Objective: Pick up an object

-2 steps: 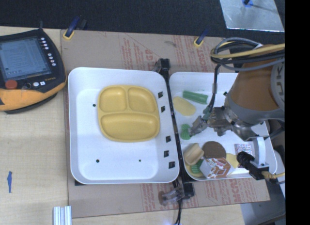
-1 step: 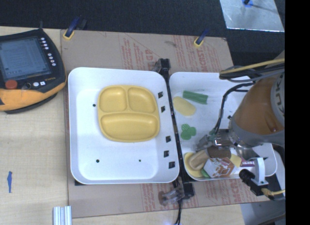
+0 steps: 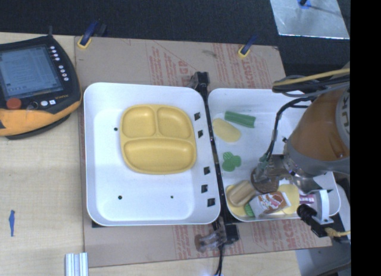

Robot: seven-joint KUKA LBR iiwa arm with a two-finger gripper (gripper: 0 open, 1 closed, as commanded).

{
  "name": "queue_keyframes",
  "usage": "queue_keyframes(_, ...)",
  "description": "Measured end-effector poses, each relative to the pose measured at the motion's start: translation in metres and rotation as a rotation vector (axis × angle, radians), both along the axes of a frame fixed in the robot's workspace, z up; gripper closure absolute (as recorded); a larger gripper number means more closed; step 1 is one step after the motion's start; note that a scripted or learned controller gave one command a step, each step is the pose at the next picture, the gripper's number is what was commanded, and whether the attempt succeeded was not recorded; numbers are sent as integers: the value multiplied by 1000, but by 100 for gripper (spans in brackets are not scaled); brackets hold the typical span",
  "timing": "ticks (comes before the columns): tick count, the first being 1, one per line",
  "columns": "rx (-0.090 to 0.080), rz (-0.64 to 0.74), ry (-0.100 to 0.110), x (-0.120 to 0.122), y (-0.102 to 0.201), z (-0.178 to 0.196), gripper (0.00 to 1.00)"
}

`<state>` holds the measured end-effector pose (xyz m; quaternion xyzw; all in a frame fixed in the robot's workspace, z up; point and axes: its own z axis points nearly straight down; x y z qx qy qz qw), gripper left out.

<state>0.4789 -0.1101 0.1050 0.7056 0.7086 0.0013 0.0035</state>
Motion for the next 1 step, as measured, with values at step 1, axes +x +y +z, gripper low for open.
queue_keyframes(1,-1,1,0,0,0,0,0)
